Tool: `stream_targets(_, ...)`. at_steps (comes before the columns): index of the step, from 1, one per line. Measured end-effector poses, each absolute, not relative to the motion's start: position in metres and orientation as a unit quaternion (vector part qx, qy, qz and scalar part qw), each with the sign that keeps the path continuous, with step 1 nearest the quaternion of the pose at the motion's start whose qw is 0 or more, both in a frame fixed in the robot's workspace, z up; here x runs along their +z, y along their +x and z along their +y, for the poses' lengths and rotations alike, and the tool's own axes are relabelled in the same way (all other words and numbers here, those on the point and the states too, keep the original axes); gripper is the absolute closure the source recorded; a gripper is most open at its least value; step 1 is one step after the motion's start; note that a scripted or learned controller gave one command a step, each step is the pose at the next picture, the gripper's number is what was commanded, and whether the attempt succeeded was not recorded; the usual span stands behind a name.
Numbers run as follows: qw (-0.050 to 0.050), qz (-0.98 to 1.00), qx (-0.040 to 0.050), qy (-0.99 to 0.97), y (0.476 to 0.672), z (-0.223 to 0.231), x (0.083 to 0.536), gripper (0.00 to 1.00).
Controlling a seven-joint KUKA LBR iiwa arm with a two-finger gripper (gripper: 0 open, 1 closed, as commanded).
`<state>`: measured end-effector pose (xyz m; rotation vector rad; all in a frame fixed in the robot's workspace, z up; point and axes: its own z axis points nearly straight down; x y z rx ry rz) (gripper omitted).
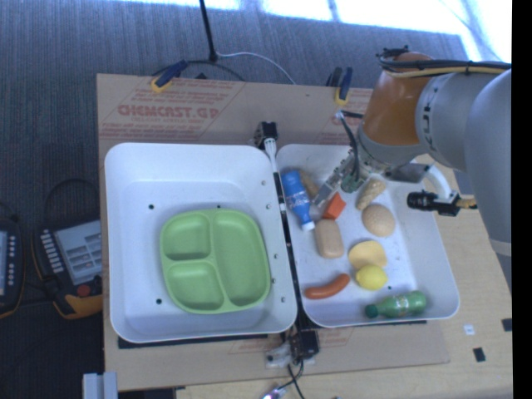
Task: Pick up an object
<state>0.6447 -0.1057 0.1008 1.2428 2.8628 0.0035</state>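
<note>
1. The thing nearest the gripper (339, 181) is a small orange block (334, 206), lying in the right bin (432, 260) toward its far left part, just right of the blue bottle (295, 196).
2. By its looks the block is a light, stiff toy piece with flat faces; I judge it will not crush or roll. The hold should go across two opposite flat sides, at the middle.
3. The bottle lies on its side, touching or nearly touching the block's left; its smooth round body would probably slip from a pinch.
4. A tan oblong piece (329, 239) lies just near of the block, and a round beige one (378, 219) lies to the right.
5. Nearer in the scene sit a yellow lemon (371, 278), a red sausage (327, 287) and a green bottle (397, 305), all well apart from the block.
6. The gripper hangs low over the far part of the right bin, just above the block; whether its claw is wide or narrow I cannot tell, and nothing shows between it.
7. The left bin (133, 181) bears a green divided plate (216, 260).
</note>
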Motion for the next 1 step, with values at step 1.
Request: stream_targets(1,0.002,0.911,0.0009,0.413,0.6422,-0.0123,0.1853,1.0)
